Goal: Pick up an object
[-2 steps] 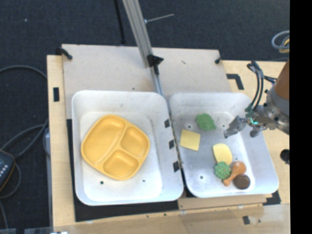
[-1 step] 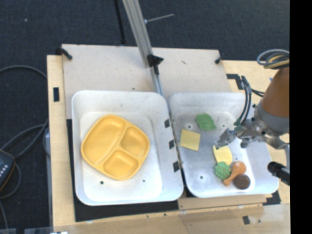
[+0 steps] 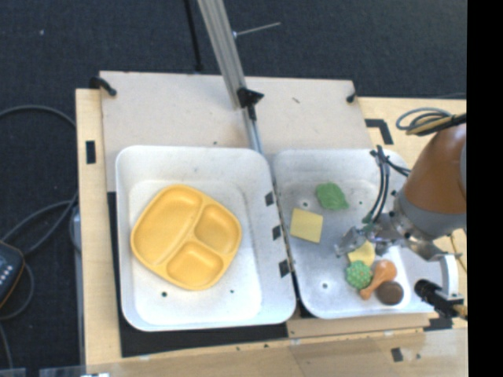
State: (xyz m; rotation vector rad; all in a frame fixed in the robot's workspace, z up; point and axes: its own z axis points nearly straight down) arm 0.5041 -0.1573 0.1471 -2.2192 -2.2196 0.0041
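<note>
The right bin point(image 3: 314, 297) holds several small objects. A green lump point(image 3: 331, 195) lies toward the back and a pale yellow square block point(image 3: 306, 225) sits left of centre. Near the front right are a small yellow piece point(image 3: 361, 254), a green bumpy ball point(image 3: 358, 274), an orange drumstick-shaped toy point(image 3: 379, 276) and a brown round piece point(image 3: 390, 292). My gripper point(image 3: 360, 239) hangs low over the right bin, just above the small yellow piece, partly covering it. The orange-banded wrist point(image 3: 438, 181) rises behind it at the right.
The left bin point(image 3: 141, 305) holds a yellow three-compartment plate point(image 3: 185, 235). A slanted metal pole point(image 3: 224, 42) stands behind the bins, its base at the divide between them. Cables run along the bench's right edge point(image 3: 424, 120).
</note>
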